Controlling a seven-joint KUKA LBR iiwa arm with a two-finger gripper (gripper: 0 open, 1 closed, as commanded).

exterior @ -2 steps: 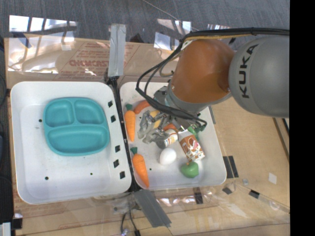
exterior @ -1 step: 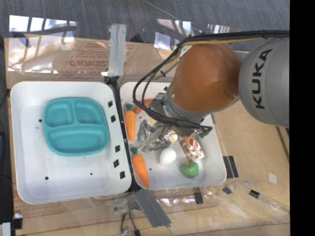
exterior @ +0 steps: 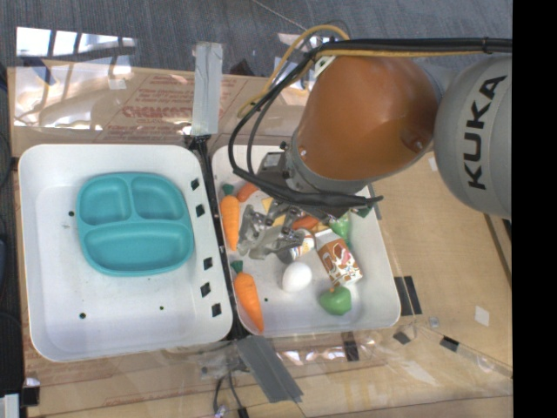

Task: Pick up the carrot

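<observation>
Two carrots lie along the right bin's left wall: one carrot (exterior: pixel 230 220) near the middle, another carrot (exterior: pixel 248 300) at the front left corner. A further orange piece (exterior: pixel 247 191) peeks out under the arm at the back. My gripper (exterior: pixel 264 235) hangs low in the right bin, just right of the middle carrot, its metal fingers (exterior: pixel 253 226) pointing down among the items. No carrot shows between them. The orange wrist band (exterior: pixel 365 116) hides much of the bin's back.
In the right bin (exterior: pixel 383 312) lie a white egg (exterior: pixel 297 277), a small brown-labelled bottle (exterior: pixel 339 263), a green pear-like item (exterior: pixel 336 300) and another green piece (exterior: pixel 340 226). The left bin (exterior: pixel 35 259) holds a teal divided plate (exterior: pixel 135 223). Cardboard lies behind.
</observation>
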